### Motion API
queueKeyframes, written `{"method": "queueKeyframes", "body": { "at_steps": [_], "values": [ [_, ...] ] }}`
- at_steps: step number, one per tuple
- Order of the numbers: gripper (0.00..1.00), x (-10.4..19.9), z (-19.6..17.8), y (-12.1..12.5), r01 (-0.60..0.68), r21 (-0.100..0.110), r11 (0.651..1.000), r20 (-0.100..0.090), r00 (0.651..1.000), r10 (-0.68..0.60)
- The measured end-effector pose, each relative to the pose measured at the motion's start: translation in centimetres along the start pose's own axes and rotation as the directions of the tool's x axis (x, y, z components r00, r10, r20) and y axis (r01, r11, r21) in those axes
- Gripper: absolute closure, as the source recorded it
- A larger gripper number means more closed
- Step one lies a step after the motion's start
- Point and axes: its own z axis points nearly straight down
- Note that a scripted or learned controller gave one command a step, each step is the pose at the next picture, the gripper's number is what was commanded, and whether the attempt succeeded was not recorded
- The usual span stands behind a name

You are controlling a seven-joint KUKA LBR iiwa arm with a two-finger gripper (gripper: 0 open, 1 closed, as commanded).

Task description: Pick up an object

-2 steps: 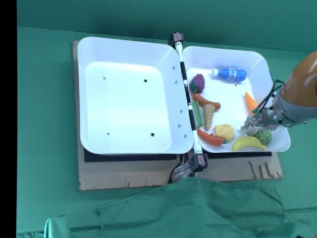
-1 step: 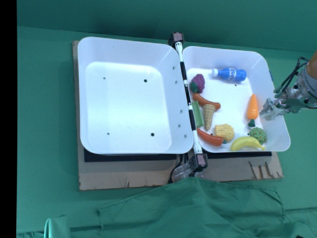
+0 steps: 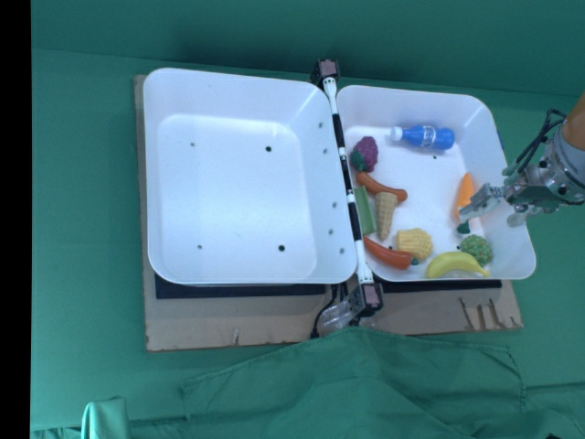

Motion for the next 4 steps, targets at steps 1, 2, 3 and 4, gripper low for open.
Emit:
{"method": "queueKeyframes", "body": {
  "at_steps": [1, 2, 3, 4],
  "values": [
    [0.00, 1.3, 10.0, 2.3, 0.001, 0.007, 1.000, -0.003, 1.000, -0.001],
    [0.00, 2.8, 8.9, 2.0, 0.002, 0.003, 1.000, -0.003, 1.000, -0.002],
    [1.00, 2.5, 7.8, 2.1, -0.003, -0.003, 1.000, 0.001, 1.000, 0.003],
    [1.00, 0.0, 6.5, 7.2, 0.002, -0.004, 1.000, 0.002, 1.000, -0.002]
  ]
}}
